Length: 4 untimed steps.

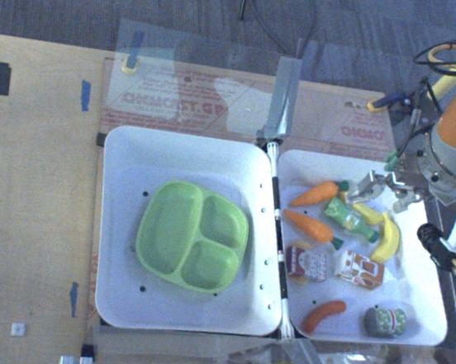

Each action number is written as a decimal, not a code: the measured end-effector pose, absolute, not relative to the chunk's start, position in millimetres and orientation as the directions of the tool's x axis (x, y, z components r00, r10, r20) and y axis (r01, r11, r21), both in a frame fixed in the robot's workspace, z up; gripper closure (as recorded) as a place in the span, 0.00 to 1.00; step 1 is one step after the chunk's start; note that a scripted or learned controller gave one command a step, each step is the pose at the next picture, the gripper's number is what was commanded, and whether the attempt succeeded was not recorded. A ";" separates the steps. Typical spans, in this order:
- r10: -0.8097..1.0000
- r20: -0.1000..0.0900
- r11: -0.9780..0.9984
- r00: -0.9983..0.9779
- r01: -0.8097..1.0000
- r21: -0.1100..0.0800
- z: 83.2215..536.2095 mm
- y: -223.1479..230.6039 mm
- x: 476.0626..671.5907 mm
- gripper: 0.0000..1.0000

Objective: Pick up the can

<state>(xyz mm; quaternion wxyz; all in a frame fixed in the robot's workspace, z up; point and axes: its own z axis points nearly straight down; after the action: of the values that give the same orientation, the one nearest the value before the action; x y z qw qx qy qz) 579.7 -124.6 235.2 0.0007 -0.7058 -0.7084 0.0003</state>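
**Mia:** Where is the can?

**Sam:** I think it is the small grey and green can (385,321), lying on its side in the near right corner of the right bin (435,283). Its long side runs left to right. It is too small to be sure.

**Mia:** What is next to it?

**Sam:** A red sausage (323,314) lies just left of it. Above that are a juice box (360,270) and a red snack pack (307,262). Further back are two carrots (313,193), a green bottle (350,217) and a banana (386,236).

**Mia:** And the claw?

**Sam:** The claw (380,187) hangs at the far end of the same bin, over the bottle and the banana. Its fingers look spread apart, and nothing is between them.

**Mia:** So which way must it go?

**Sam:** The can is well apart from the claw, toward the near edge and a bit to the right. I think it must cross the whole bin, then turn to pinch the can across its short side.

**Mia:** And the other bin?

**Sam:** The left bin (117,204) on the desk (27,192) holds a green tray (192,236).
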 end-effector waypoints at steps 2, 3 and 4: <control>0.992 -0.002 0.129 -0.129 0.992 0.003 234.9 -133.8 642.3 0.00; 0.999 0.000 0.049 -0.049 0.999 0.000 141.9 -128.7 602.1 0.00; 0.999 -0.001 0.045 -0.045 0.999 0.009 88.1 -161.8 595.6 0.00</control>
<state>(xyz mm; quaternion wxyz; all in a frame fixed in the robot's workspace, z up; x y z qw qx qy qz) 595.6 -161.8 88.1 -0.0032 -0.6911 -0.7228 -0.0029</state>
